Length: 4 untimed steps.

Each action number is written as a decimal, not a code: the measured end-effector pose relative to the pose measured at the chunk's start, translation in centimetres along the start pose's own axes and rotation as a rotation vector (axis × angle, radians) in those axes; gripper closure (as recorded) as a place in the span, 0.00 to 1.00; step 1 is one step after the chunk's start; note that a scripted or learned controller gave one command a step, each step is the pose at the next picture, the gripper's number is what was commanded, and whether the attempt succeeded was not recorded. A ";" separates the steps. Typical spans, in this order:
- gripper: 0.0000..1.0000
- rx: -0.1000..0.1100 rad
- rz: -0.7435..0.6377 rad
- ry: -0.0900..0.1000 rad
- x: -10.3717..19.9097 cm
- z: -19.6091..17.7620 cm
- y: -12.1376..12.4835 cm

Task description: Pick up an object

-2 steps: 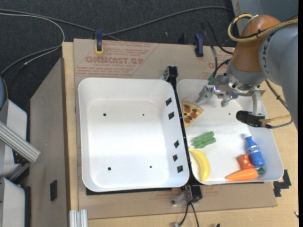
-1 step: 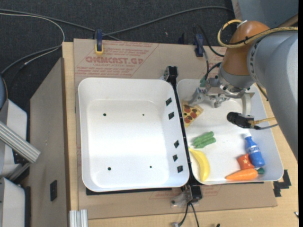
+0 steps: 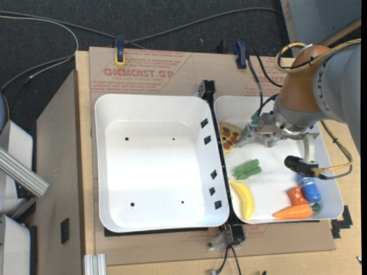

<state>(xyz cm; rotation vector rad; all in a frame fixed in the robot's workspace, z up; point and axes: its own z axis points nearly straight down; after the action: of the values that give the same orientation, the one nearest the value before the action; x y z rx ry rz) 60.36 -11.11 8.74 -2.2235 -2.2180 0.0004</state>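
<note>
At the bottom of the frame, nearest the camera, the right bin (image 3: 335, 208) holds my candidates: a banana (image 3: 243, 196) by the divider, an orange carrot (image 3: 293, 212) along the lower wall, and a blue-and-red toy (image 3: 304, 192) just above it. A little further up lies a green bean pod (image 3: 246, 168), with a pizza slice (image 3: 230, 135) beyond it near the bin's upper left corner. My gripper (image 3: 268, 132) hangs over the upper part of this bin, between the pizza slice and the right wall; nothing sits between my fingers, and from this angle I cannot tell how wide they stand. So I judge the pick not yet made: choosing, descending, closing and lifting all remain. The left bin (image 3: 106, 171) fills the middle of the frame. Both bins rest on a cardboard sheet (image 3: 155, 67) clamped at its top edge, and past that, dark carpet (image 3: 51, 4) with cables trailing across the upper left.
</note>
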 end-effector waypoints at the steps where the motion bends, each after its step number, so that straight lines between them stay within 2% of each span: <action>1: 0.00 0.006 -0.001 0.003 1.3 0.3 -5.6; 2: 0.00 0.003 -0.001 0.002 1.8 0.3 -7.4; 3: 1.00 -0.001 -0.001 0.002 1.8 -0.8 -7.2; 4: 1.00 -0.005 -0.006 0.001 5.6 -10.2 -12.1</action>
<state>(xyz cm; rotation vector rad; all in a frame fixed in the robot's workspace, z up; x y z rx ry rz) 48.31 -5.51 19.00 -2.2183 -2.2271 -0.0072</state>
